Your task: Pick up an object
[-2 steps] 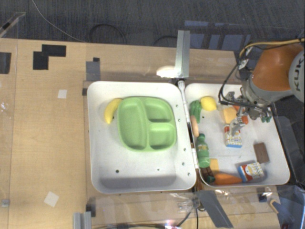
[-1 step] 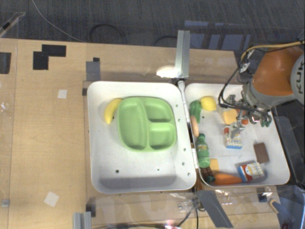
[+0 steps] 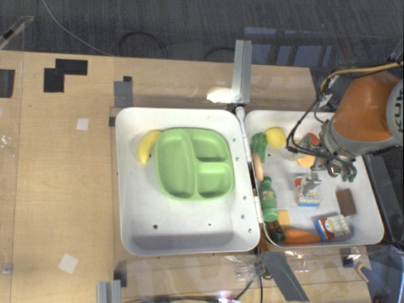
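I see the arm (image 3: 366,109) reaching in over the right bin (image 3: 372,232), its orange band above the wrist. The left bin (image 3: 132,232) bears a green divided plate (image 3: 192,163) with a banana (image 3: 147,146) touching its left edge. My gripper (image 3: 310,183) hangs low over a small white packet (image 3: 308,197); I cannot tell its state. Around it lie a green bottle (image 3: 269,199), a carrot (image 3: 300,237), a can (image 3: 332,226), a brown block (image 3: 345,201) and a lemon (image 3: 275,137)
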`<state>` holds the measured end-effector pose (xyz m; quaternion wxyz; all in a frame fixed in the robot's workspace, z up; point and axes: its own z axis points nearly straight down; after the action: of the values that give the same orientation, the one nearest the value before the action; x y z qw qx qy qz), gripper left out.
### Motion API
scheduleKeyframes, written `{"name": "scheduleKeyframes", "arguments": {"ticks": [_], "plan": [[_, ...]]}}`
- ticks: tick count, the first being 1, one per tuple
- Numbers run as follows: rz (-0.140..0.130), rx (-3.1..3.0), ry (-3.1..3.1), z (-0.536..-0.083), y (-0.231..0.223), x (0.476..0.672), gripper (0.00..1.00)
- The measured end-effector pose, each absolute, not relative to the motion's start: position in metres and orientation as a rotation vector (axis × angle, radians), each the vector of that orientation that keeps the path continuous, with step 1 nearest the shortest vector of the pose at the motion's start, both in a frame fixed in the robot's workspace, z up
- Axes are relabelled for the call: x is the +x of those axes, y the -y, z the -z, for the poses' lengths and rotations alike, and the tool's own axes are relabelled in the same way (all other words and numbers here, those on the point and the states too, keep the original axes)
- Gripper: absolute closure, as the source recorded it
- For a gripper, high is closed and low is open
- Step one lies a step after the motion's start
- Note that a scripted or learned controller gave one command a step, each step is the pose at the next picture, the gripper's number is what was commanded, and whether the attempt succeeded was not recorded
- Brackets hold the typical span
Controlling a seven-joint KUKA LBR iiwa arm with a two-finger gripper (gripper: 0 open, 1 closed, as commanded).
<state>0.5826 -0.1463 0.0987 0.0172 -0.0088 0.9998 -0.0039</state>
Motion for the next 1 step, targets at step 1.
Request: {"name": "scheduleKeyframes", "arguments": {"ticks": [1], "plan": [[0.002, -0.036, -3.126, -0.0895, 0.1235, 0.5807, 0.0]]}}
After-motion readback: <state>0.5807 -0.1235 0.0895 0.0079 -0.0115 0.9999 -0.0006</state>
